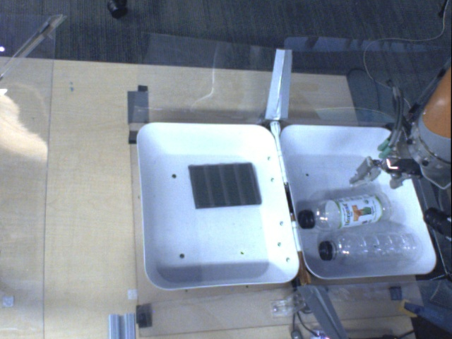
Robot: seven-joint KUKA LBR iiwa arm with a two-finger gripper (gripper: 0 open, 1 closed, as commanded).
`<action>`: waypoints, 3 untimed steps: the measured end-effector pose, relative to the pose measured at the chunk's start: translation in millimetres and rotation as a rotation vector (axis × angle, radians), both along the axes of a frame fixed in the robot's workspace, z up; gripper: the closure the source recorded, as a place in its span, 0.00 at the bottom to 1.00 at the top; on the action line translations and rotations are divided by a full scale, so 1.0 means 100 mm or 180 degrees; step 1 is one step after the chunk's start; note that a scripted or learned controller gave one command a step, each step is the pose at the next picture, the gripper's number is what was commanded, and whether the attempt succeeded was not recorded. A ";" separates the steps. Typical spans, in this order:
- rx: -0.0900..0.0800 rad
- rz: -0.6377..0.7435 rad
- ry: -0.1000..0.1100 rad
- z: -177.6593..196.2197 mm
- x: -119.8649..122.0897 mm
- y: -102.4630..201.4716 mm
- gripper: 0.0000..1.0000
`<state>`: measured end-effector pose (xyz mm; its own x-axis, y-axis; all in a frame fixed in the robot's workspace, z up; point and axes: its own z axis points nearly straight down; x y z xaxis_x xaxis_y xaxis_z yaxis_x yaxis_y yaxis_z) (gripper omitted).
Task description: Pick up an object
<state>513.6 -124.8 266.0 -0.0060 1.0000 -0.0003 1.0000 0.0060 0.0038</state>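
Pincer (381, 169) fingers apart above labelled bottle (346, 212); I would descend, centre across its body, then close.

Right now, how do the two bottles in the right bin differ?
The upper bottle carries a printed label; the lower bottle is bare clear plastic. The upper one lies slightly tilted, the lower one nearly level. The lower one's cap sits further right. Both are clear, black-capped, on their sides, caps pointing left.
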 end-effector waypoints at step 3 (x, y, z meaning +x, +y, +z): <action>-0.0011 0.1005 -0.0039 -1.76 0.37 0.35 0.00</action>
